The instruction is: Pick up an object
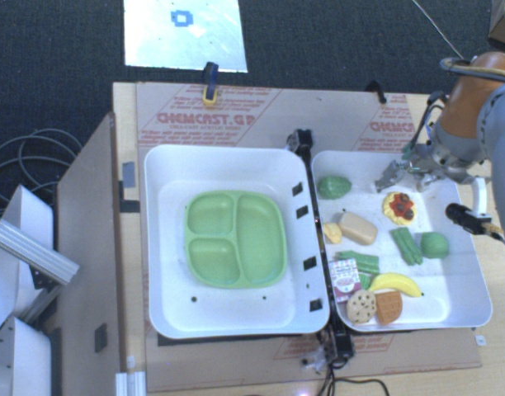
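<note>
Two white bins are sitting side by side; gripper (398, 174), grip state unclear, is hovering just upper-left of pizza slice (399, 207).

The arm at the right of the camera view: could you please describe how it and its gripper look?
The arm is rounded, with grey casing and an orange band above the wrist. Its gripper is a small metallic grey assembly with thin parts, reaching over the right bin. A thin pale cable trails behind it.
</note>
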{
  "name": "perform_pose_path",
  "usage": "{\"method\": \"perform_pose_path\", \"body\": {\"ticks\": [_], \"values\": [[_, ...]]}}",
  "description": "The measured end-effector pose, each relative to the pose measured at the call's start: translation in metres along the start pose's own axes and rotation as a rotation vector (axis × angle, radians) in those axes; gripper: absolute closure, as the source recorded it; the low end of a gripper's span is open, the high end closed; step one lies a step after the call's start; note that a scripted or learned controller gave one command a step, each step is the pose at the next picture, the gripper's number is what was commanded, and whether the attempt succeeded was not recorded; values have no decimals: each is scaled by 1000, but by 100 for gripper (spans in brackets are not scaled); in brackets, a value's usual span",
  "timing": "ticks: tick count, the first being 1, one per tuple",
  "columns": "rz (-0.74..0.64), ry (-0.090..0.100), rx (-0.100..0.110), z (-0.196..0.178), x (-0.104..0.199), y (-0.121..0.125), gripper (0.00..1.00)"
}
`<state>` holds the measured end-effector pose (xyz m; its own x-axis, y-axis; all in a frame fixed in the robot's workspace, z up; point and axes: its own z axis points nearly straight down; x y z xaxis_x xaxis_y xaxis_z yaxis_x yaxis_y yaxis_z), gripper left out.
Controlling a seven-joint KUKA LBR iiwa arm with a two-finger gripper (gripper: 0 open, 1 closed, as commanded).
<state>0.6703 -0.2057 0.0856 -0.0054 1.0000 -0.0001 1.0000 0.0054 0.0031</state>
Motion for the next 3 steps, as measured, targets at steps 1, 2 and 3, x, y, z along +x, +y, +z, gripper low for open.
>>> {"method": "perform_pose_path", "body": {"ticks": [1,2,3], "values": [[7,1,7,1,-1,-78,0],[6,1,5,1,0,-117,0],[-3,-2,-6,0,13,-36,0]]}}
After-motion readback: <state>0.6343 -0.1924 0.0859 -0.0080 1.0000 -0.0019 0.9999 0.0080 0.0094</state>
